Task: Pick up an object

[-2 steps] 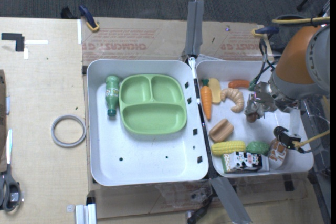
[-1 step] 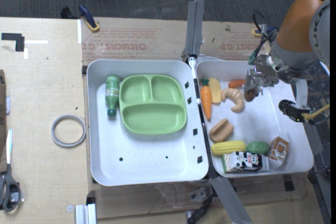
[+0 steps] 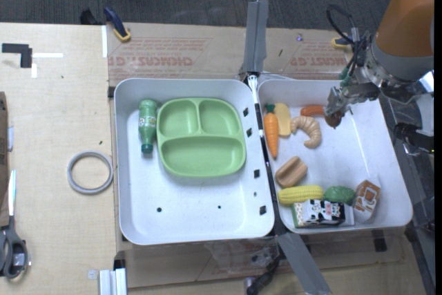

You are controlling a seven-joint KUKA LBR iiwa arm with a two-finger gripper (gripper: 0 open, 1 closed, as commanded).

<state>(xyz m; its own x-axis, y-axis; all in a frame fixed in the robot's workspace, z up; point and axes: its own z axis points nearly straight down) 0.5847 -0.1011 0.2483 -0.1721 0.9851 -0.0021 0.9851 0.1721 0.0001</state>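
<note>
The two-finger gripper (image 3: 336, 112) hangs over the right white bin (image 3: 387, 148) near its far edge; whether it is clenched or released, I cannot tell. Just beside it lies a small red-orange sausage-shaped toy (image 3: 312, 110), then a tan croissant (image 3: 308, 130) (curved), then an orange plastic carrot (image 3: 271, 132).

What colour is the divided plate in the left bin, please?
Light green, seen in the camera view.
</note>
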